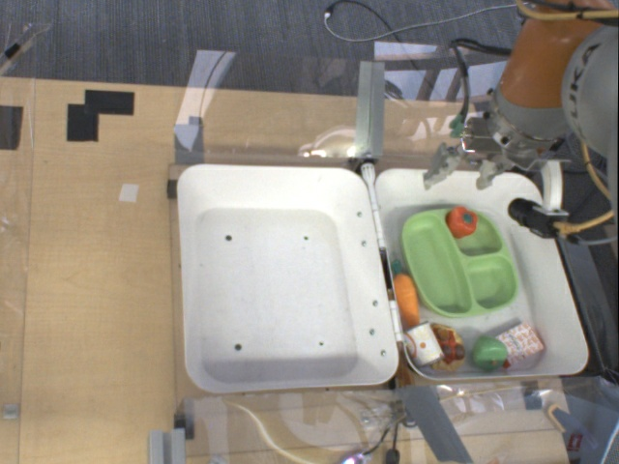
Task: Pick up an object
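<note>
My gripper hangs over the far edge of the right bin, fingers spread apart with nothing between them. Just in front of it a green divided tray lies in that bin, with a small red tomato in its far compartment. An orange carrot rests against the tray's left side. Along the bin's near wall sit a small round can, a brown snack packet, a green lime-like fruit and a white and red carton.
The left bin lies beside the right one, parted by a metal post and rail. Cables run across the floor behind the bench. A black fitting juts from the arm over the right bin's far right corner.
</note>
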